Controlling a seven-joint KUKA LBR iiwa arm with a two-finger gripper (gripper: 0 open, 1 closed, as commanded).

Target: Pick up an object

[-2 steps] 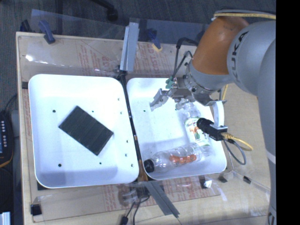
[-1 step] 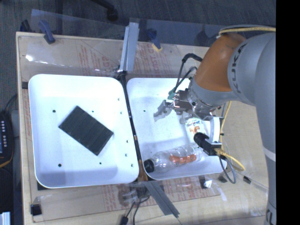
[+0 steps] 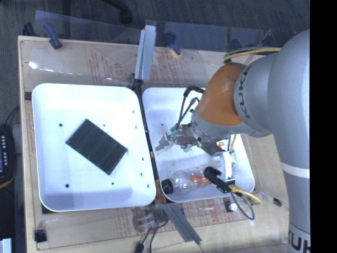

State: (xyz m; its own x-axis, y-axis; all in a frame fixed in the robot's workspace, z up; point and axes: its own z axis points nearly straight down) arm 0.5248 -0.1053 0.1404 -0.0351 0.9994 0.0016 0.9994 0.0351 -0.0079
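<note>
Two shallow white bins sit side by side on our surface. We see a dark grey flat rectangular pad (image 3: 97,145) in the left bin (image 3: 47,194), and a clear plastic bottle with black cap (image 3: 184,182) in the right bin (image 3: 152,101). The tool (image 3: 167,139) hovers above that bottle, nothing visibly in it; clenched or not, we can't tell.
</note>
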